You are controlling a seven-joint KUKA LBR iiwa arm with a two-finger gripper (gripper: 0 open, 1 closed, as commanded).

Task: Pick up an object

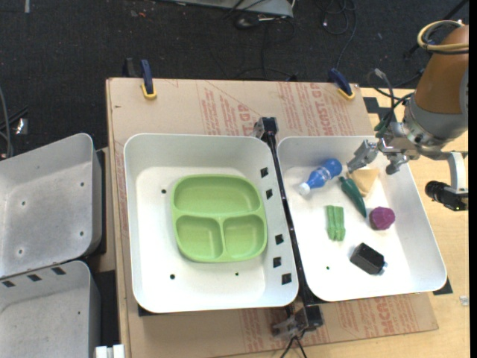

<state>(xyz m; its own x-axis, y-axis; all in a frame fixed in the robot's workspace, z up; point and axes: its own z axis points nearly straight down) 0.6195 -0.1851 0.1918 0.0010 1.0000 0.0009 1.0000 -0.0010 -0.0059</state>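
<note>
Bins are seen side by side on a brown board: the left bin (141, 222) holds a green divided tray (219, 217) with three compartments, lying flat near its middle, and the right bin (417, 259) holds the loose objects. A blue bottle (321, 175) with a white cap is laid on its side in the upper part of the right bin, its cap pointing toward the divider between the bins. Just beside it, a dark green marker-like stick (353, 195) is set at a slant, and a pale yellow wedge (365, 179) is found touching or nearly touching that stick near the bin's upper right. A light green pod-shaped piece (335, 222) lies near the bin's middle, a purple round object (382, 218) is placed to its right, and a black block (367, 259) rests lower down, apart from the others. The gripper (380, 155) is positioned over the upper right corner of the right bin, just above the pale wedge, reached in from the right on the grey arm (440, 73) with its orange band. Its fingers (363, 155) are seen spread apart, and nothing is held between them.
</note>
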